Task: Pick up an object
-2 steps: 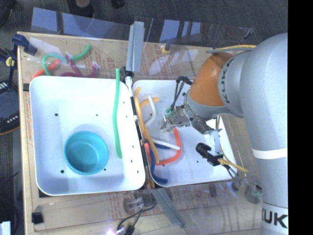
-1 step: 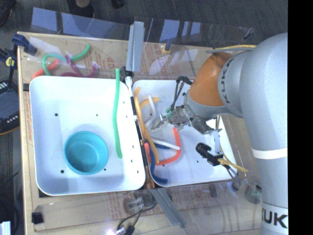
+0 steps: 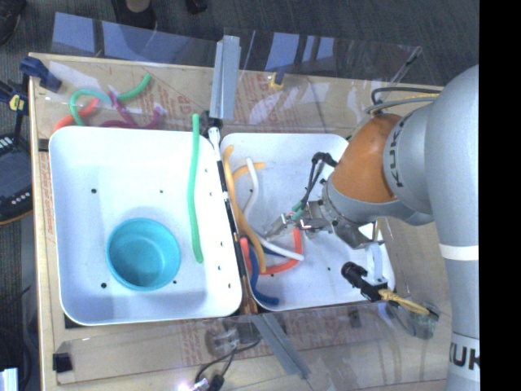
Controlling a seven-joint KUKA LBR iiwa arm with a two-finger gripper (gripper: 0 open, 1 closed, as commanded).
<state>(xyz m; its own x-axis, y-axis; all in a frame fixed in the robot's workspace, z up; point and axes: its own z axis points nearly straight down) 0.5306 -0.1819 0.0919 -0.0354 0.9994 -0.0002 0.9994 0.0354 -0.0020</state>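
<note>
White bin (image 3: 98,169) with a blue bowl (image 3: 145,255) in it, so taking that bowl as the marker for everything else. Second bin (image 3: 285,155) alongside, to the view's right of the bowl.

Looks like the reach-down step of the pick. Gripper (image 3: 295,222) down low in the second bin, well off to the bowl's right, right over a tangle of tubes (image 3: 279,255). Maybe touching the pile, maybe just above it, hard to call from this angle. Can't tell the gripper's opening, and can't spot anything held in it, so not calling it a grab yet. Best guess at the target: the red or white tube directly underneath.

Next move, judging by this: settle on one tube, close across its width, lift straight up. Round, smooth and crossed over each other, so could easily slip out or drag a neighbour along.

Count time:
- Two bins, one bowl.
- One long green tube (image 3: 195,194) just right of the bowl, same bin, along the wall.
- In the tangle, roughly two orange, two white, two or three red, one blue. Overlapping, so maybe off by one.
- Beyond the bowl on the bench (image 3: 326,104), a loose bunch (image 3: 114,108): one green, a couple pink or purple, one red end.
</note>
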